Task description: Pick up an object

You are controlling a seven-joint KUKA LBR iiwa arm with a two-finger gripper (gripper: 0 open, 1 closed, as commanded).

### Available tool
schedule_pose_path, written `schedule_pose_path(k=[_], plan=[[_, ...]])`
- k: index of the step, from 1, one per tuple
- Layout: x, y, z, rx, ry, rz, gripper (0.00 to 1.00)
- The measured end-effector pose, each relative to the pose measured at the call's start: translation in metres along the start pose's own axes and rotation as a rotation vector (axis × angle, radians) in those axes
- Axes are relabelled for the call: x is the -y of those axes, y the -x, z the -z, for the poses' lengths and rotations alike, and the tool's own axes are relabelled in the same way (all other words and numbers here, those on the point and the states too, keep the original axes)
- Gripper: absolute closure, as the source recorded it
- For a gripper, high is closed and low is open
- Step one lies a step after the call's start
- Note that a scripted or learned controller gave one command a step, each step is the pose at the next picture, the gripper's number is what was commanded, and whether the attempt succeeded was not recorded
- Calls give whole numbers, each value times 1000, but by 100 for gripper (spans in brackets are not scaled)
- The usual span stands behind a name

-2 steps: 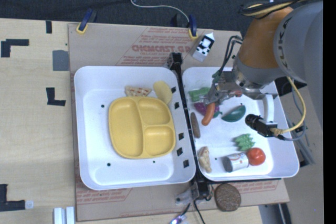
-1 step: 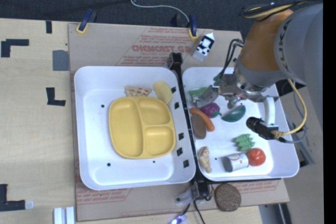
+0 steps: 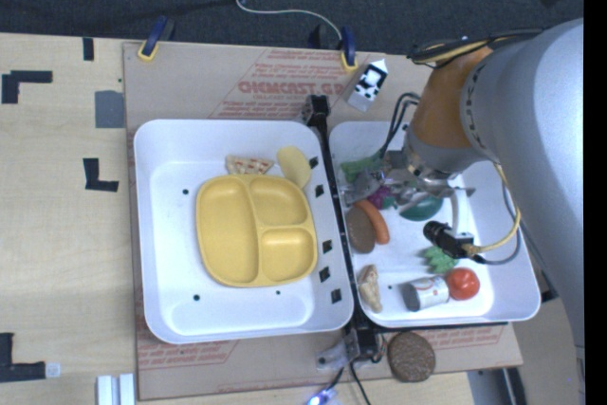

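Note:
My gripper [image 3: 406, 192] reaches down into the right bin [image 3: 503, 299], near its upper left part, under the grey arm with the orange band [image 3: 446, 109]. It hangs over a cluster of toy food: a green leafy piece [image 3: 358, 170], a purple piece [image 3: 381, 199] and a teal piece [image 3: 420, 207]. Just left of it and nearer the front lie an orange sausage [image 3: 377, 222] and a brown oval piece [image 3: 359, 230]. The gripper hides part of the cluster, and I cannot tell whether it touches any of these.
The right bin also holds a red tomato [image 3: 463, 284], a green sprig [image 3: 439, 256], a small can [image 3: 426, 295] and a bread piece [image 3: 368, 287]. The left bin [image 3: 156, 204] bears a yellow divided plate [image 3: 254, 229], a waffle piece [image 3: 248, 166] and a pale yellow piece [image 3: 295, 165]. A brown disc [image 3: 411, 357] lies outside the front rim.

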State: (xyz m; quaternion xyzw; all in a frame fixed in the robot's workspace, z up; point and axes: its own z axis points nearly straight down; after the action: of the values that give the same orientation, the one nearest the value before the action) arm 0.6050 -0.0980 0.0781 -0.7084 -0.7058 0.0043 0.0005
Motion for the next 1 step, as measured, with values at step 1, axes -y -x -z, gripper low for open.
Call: schedule_pose_path(k=[1], plan=[[-2, -3, 11, -3, 1, 5, 100]])
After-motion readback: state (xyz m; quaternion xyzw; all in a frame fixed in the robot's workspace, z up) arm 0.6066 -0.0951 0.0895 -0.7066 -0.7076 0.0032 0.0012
